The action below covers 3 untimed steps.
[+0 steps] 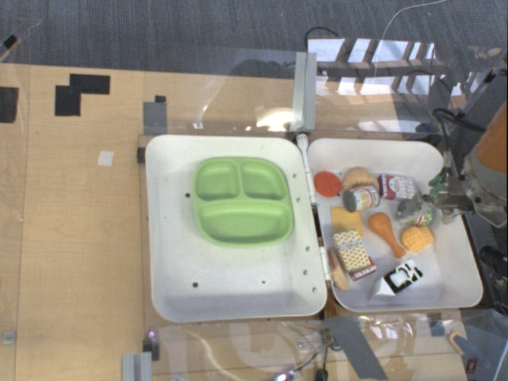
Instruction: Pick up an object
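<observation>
And here we are at the right bin (pixel 456 280), packed with small items; the gripper (pixel 418 209) is low at its right side, coming in from the arm (pixel 488 177) at the edge; whether its fingers are apart or together I cannot tell, they blur into the clutter. Just below the gripper sits a yellow textured ball (pixel 417 238); left of that ball, an orange drumstick-shaped toy (pixel 385 232); up-left of the ball, a red disc (pixel 327 183). The left bin (pixel 171 236) holds a green divided plate (pixel 241 199).
</observation>
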{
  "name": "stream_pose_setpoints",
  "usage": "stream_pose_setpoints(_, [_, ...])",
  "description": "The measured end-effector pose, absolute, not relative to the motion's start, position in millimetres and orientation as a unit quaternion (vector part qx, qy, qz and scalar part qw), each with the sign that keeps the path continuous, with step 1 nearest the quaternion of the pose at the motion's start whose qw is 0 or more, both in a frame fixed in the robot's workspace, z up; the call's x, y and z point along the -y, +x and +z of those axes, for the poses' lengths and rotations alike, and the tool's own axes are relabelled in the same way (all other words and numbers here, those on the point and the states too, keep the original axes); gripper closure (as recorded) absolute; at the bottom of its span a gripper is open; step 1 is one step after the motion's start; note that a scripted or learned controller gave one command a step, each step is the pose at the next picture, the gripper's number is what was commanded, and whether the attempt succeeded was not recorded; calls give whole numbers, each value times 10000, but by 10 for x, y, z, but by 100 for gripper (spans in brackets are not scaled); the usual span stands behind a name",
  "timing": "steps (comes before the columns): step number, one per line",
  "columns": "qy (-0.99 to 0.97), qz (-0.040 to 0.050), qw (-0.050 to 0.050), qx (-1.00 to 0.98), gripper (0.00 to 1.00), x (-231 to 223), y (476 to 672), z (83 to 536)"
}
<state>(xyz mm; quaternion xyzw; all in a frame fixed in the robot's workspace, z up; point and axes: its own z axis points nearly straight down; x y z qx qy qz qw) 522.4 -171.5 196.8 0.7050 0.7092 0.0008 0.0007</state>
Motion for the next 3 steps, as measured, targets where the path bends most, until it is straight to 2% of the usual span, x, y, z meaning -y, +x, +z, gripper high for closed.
stream_pose_setpoints(1, [6808,35,53,-7324,0,1698,5556,895])
stream_pose_setpoints(2, [6808,60,61,-7324,100,1685,5578,1003])
stream_pose_setpoints(3, [7110,15,17,-7032,100,992,5969,2177])
